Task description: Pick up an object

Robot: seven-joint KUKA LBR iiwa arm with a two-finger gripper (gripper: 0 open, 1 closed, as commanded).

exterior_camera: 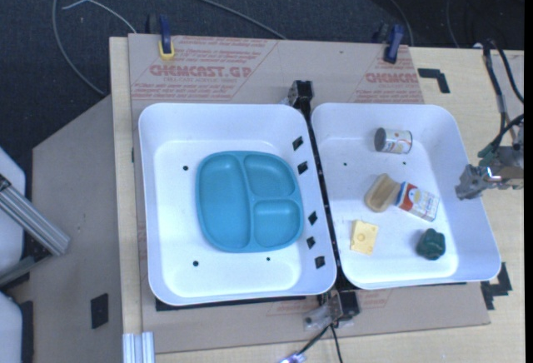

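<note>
A slanted view from above shows 2 shallow white bins side by side on a bench. The left bin (158,186) holds a blue divided plate (248,201) with 3 compartments, lying flat near its middle. The right bin (466,211) holds 5 small things: a can (392,140) on its side near the far wall, a tan piece (381,192) in the middle, a small carton (417,201) touching or just beside it, a yellow wedge (363,236) nearer the front, and a dark green lump (430,244) near the front right corner. The gripper (471,183) sits at the right bin's right rim, above or just outside the wall, well apart from the can and nearer the carton and lump. It is too small and blurred to say whether it is open or closed, and nothing is seen in it. Judged from here, a descent at this spot could strike the rim. The tan piece and carton lie so close that a grab may catch both or push 1 away. The can could roll.
</note>
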